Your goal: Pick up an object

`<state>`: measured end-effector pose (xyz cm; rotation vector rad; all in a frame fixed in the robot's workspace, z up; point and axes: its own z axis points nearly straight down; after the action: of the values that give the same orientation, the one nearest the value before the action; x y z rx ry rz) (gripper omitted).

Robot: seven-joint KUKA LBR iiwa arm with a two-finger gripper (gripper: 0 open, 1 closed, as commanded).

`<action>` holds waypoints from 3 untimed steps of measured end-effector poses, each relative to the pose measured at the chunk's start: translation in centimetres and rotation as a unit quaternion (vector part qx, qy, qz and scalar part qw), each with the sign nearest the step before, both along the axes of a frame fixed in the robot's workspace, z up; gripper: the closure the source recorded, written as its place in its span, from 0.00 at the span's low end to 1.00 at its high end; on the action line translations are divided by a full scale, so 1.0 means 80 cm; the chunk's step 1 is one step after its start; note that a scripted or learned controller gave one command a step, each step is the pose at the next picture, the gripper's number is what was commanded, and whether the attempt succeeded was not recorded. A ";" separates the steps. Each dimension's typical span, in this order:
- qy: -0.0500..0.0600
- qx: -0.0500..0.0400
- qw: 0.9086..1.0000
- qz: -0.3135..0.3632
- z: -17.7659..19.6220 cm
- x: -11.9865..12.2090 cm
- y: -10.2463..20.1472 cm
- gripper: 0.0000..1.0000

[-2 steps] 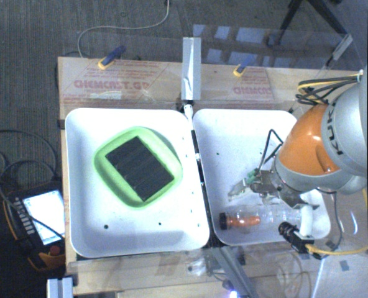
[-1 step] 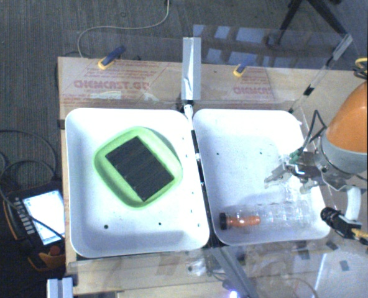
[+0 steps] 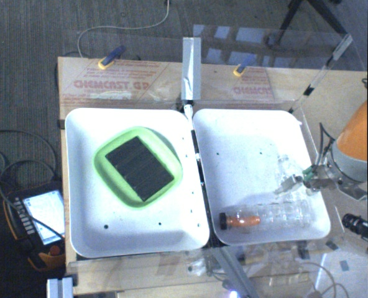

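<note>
Gripper (image 3: 296, 182) hovering at right bin's (image 3: 246, 129) right edge, nothing seen in it, open/shut state unclear; clear bottle (image 3: 268, 216) lying along front wall, pick not yet made.

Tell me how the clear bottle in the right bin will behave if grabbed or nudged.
The clear bottle lies on its side, so a nudge would probably roll it. It looks like thin transparent plastic, likely light and slippery to pinch. It rests near the right bin front wall, which may block rolling.
</note>
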<state>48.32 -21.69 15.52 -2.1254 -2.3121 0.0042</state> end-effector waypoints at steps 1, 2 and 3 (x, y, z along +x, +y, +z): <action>-0.001 -0.001 0.977 -0.215 0.081 0.004 -0.009 0.00; -0.003 0.000 0.977 -0.213 -0.011 0.002 0.053 0.00; -0.001 -0.001 0.969 -0.246 0.075 0.051 0.083 0.00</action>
<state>52.41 -15.09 21.56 -2.6316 -1.7184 0.0048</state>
